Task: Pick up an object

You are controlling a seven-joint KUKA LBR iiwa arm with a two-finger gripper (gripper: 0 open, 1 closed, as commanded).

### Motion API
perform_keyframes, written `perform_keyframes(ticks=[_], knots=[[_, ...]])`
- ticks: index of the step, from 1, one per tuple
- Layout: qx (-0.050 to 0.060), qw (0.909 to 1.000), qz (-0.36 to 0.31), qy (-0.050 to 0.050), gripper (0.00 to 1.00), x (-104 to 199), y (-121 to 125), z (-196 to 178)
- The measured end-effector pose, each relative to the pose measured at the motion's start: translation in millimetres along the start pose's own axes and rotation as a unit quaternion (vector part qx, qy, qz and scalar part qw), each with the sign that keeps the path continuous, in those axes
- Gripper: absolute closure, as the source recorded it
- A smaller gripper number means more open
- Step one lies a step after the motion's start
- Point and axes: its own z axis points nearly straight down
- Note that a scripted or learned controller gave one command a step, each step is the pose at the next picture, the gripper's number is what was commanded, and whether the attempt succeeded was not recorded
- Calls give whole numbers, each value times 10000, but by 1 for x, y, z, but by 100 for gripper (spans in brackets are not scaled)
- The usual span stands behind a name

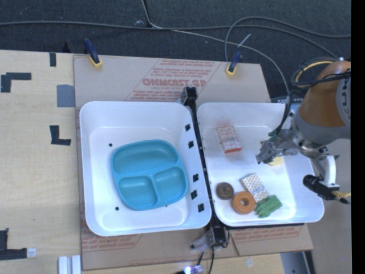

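The right bin (228,218) holds several small objects. A red and white packet (227,138) lies near its back. A brown disc (224,190), an orange ring (244,202), a patterned white packet (253,185) and a green piece (268,206) cluster near the front. My gripper (268,153) hangs low over the right side of this bin, right of the red and white packet and above the front cluster. A small yellow object (277,160) shows just beside the gripper's tip; whether it is touched is unclear.
The left bin (91,124) carries a blue divided tray (149,173). Black clips join the bins along the middle wall (196,153). Cardboard lies under both bins, held by two yellow clamps (94,59) at the back. Cables run across the dark floor behind.
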Motion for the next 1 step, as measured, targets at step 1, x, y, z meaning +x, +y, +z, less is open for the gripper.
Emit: perform_keyframes(ticks=[1], knots=[[-6,10000,5,-5,100,-8,-6,-53]])
